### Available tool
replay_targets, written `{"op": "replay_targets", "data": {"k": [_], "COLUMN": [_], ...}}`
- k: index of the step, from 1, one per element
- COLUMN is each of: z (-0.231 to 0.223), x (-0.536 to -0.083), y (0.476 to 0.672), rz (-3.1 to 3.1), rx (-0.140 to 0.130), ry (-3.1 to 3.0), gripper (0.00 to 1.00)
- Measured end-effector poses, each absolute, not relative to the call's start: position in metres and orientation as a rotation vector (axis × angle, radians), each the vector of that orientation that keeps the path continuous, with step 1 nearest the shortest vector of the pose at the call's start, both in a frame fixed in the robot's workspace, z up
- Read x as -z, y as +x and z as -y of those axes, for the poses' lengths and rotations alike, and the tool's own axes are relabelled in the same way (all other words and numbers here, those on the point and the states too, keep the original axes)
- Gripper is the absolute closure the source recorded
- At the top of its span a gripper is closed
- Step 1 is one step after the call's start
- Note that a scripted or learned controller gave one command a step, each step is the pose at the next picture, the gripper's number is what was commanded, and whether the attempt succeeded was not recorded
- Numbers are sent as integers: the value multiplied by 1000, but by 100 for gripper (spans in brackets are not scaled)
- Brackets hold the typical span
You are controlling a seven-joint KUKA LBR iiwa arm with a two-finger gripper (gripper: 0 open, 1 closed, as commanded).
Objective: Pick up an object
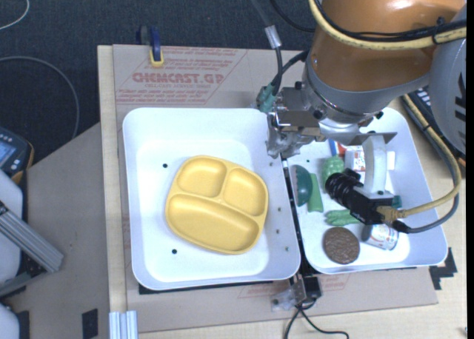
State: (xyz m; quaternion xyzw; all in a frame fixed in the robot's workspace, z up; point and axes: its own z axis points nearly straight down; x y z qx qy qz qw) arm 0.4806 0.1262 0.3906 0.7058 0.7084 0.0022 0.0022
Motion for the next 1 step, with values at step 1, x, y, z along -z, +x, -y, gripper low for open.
{"op": "replay_targets", "data": {"k": [1], "z": [-127], "x": [-401], "y": [481], "rz": [-2222], "rx": [-10], "ry": [2212], "gripper": [100]}}
